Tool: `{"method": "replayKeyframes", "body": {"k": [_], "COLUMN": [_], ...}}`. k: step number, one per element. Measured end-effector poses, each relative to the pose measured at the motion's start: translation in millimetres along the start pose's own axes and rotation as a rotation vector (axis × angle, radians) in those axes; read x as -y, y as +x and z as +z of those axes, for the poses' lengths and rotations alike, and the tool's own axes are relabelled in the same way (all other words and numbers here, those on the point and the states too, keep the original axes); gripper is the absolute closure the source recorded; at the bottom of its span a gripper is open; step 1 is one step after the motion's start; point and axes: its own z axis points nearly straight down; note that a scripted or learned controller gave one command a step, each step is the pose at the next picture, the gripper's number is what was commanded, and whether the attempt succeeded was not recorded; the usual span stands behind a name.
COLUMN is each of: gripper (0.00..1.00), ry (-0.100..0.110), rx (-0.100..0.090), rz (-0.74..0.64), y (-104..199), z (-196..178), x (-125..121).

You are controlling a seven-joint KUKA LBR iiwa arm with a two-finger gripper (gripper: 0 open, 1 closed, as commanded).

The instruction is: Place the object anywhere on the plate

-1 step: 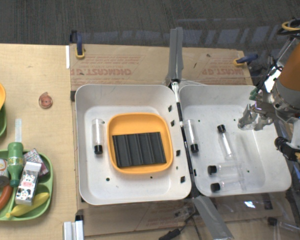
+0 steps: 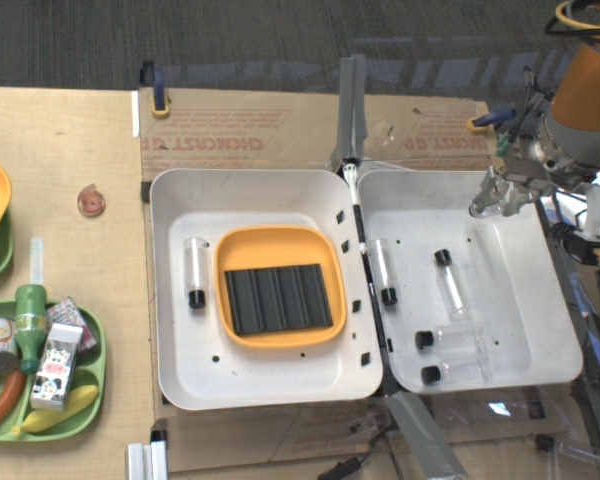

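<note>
Cardboard covers the surface [image 2: 230, 133]; to succeed, the gripper [image 2: 495, 198], fingers' spread unreadable, should descend squarely over a vial [image 2: 448, 280] toward seven o'clock, then cross to the plate [image 2: 278, 246].

A dark grey carpeted floor [image 2: 280, 18] runs behind the light wooden bench [image 2: 60, 148]. On the bench, a sheet of brown printed cardboard [image 2: 245, 133] lies at the far side, right of the bare wood. A blue clamp [image 2: 155, 88] grips the cardboard's far left corner and another clamp [image 2: 490, 121] its far right edge. A grey metal post [image 2: 352, 108] stands at the cardboard's middle. Light is even
</note>
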Motion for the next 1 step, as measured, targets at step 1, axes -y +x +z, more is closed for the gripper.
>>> {"method": "replayKeyframes", "body": {"k": [1], "gripper": [1.00], "ry": [-0.004], "rx": [0.000], "rz": [-0.279], "y": [27.9], "z": [-15.9], "x": [-27.8]}}
